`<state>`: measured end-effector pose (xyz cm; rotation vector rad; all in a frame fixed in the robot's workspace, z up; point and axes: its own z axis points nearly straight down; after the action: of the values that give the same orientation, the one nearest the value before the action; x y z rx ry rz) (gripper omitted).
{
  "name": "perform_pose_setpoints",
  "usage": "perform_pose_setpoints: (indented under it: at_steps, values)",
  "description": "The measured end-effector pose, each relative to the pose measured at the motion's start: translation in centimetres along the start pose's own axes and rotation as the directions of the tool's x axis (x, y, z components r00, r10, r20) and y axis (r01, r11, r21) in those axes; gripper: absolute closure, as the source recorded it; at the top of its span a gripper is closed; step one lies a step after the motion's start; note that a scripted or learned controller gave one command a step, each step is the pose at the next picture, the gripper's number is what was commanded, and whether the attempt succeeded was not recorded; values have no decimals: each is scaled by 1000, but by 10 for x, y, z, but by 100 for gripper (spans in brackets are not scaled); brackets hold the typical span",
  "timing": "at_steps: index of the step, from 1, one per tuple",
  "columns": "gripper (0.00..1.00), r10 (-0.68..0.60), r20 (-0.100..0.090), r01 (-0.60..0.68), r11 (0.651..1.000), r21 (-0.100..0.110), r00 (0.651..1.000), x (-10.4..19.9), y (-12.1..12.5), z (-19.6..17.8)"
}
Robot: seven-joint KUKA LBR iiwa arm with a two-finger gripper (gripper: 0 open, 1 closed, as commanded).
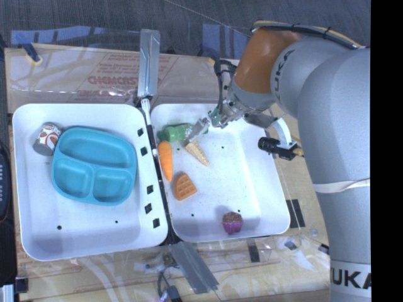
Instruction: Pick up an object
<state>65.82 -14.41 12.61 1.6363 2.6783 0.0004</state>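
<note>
Starting at the left, the left white bin [25, 168] is a shallow, smooth plastic tray with rounded corners. It holds a glossy blue divided plate [93, 166] with three compartments, and a small round patterned object [46, 137] touches the plate's upper-left rim. A grey metal strip [148, 65] runs along the divider between the bins, over clear plastic sheeting on the bench [75, 68], where faint reddish print shows but cannot be read.

The right white bin [252, 187] carries toy foods: a green lumpy piece [174, 133] at the upper left, an orange carrot [165, 160] lying along the left wall, a tan ribbed cone [197, 153] just beside the green piece, a brownish-orange waffle-textured wedge [184, 186] below, and a purple cupcake-like piece [232, 222] near the front wall.

The jaws of the gripper [200, 128] hang over the bin's upper part, tips just beside the green piece and above the cone; whether they are parted or closed cannot be told, and nothing is seen between them. White letters "KUKA" [350, 277] stand partly visible on the grey arm, low at the right.
</note>
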Motion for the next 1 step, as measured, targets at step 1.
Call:
perform_pose_setpoints:
  at_steps: [1]
  values:
    - [0, 0, -1, 0, 1000, 1, 1000, 0, 0, 1]
